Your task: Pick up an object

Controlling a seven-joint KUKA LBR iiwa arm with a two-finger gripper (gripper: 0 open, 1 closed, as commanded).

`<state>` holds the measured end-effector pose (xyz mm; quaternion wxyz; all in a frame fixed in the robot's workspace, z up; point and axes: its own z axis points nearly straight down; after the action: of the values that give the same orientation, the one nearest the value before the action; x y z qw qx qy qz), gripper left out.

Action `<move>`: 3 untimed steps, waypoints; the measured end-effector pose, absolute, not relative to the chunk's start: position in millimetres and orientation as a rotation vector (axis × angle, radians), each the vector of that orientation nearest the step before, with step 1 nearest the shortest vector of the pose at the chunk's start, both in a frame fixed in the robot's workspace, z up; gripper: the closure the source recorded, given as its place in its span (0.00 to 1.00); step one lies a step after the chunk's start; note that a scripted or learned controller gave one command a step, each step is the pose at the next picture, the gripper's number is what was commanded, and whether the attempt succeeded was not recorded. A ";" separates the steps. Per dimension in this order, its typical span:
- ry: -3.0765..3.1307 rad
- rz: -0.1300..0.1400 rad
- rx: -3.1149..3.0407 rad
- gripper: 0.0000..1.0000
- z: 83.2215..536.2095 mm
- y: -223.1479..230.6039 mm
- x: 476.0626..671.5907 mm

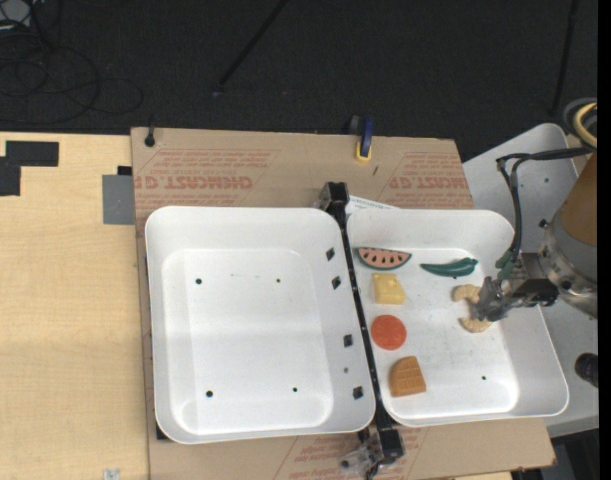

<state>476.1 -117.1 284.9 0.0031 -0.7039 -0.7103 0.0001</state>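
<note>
We see the arm (585,208) reaching in from the right, its wrist bent down and leftward — the gripper (482,303) hanging low at the end, dark cables looping above it — fingertips pointing down-left.

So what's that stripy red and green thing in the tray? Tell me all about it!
It's a toy watermelon slice, a half-moon shape with a red face, dark seed marks and a green rind along its curved lower edge. It looks like plastic. It lies flat near the top left corner of the right bin, just above the yellow block, touching nothing else that I can see.
</note>
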 end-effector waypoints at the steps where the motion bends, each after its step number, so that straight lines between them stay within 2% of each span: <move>1: -2.220 0.001 -2.236 1.00 357.9 -218.4 475.4; 3: -2.222 0.005 -2.217 1.00 372.4 -214.4 475.9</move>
<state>475.9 -214.4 372.4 0.0014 -0.7062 -0.7080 0.0014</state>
